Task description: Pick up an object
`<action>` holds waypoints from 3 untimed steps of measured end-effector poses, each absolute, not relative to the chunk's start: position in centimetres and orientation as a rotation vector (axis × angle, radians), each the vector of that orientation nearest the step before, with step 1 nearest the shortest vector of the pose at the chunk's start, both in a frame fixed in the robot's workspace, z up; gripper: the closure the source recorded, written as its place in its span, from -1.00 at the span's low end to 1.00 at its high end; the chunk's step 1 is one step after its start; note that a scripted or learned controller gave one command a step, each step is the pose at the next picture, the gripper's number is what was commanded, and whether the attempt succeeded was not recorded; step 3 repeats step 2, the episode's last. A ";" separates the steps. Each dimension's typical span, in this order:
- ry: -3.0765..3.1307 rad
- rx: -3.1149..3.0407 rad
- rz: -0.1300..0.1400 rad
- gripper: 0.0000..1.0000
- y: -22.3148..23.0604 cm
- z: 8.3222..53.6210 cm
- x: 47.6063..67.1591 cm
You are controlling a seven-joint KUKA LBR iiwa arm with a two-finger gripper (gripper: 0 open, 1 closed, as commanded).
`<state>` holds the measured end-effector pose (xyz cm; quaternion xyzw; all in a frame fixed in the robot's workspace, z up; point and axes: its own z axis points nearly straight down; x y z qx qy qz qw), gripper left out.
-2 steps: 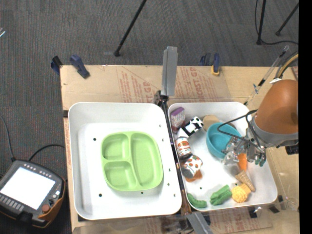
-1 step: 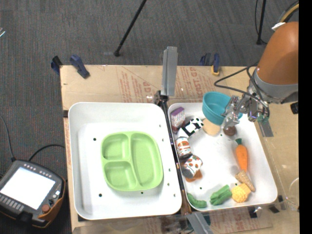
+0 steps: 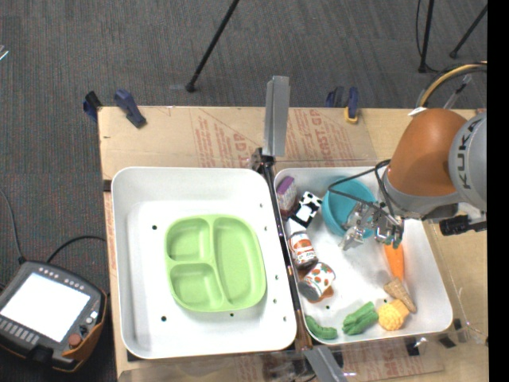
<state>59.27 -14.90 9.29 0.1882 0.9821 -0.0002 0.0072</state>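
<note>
Hovering hand (image 3: 371, 231) beside carrot (image 3: 395, 260)

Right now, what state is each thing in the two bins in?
Green tray: flat in left bin, compartments bare.
Teal bowl: upright, right bin, partly under the gripper.
Carrot: lying flat.
Jar: on its side.
Spotted cup: tipped over.
Cow toy: lying by bin wall.
Corn: lying near front corner.
</note>
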 end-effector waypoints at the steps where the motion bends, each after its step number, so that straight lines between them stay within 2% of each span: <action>1: 3.045 0.891 0.032 1.00 -19.0 8.7 60.1; 2: 3.022 0.781 0.000 1.00 -21.0 29.4 62.7; 3: 3.022 0.781 0.000 1.00 -21.0 29.4 62.7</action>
